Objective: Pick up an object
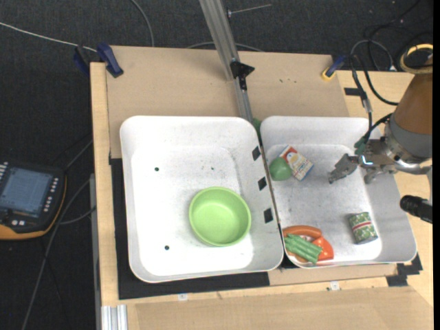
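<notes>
Objects sit untouched in the right bin point(385, 253), nothing lifted yet! Gripper point(342, 171) fingers spread apart and grasping nothing, poised over bare floor at centre right of the frame. Just left of them: a small carton point(297, 163) touching a green ball point(279, 169). Lower right, a green can point(361, 227); bottom edge, an orange-and-green toy point(307, 245). Left bin point(137, 143) holds a green bowl point(219, 216). The whole pick remains.

I'm looking at a robotics lab — a teach pendant point(27, 199) on dark carpet point(48, 102), loose cables point(69, 19), a clamped bench point(179, 81) — no home.
</notes>
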Controlling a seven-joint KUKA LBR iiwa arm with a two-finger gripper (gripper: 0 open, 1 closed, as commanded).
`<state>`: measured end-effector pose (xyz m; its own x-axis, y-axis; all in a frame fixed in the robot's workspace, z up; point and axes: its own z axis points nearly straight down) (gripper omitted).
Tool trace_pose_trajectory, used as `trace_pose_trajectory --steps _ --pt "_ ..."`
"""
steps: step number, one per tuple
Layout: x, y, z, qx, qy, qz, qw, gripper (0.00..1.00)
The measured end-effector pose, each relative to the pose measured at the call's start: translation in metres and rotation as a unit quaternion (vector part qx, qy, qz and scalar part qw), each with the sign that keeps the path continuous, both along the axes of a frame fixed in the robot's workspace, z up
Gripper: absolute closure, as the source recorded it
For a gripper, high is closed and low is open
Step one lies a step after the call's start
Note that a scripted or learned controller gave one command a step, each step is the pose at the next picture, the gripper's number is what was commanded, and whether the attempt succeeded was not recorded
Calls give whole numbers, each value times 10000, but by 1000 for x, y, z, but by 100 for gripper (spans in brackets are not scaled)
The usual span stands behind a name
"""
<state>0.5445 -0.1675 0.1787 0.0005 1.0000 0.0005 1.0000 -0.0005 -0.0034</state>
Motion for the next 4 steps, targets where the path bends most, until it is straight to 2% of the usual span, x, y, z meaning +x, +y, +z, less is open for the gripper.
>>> trace_pose_trajectory --steps 1,2,4 --pt "-10 -2 -57 2 6 1 10000 0" --pt "-8 -2 -44 -2 -25 5 10000 100" --pt "-9 -7 68 -8 -40 5 10000 100"
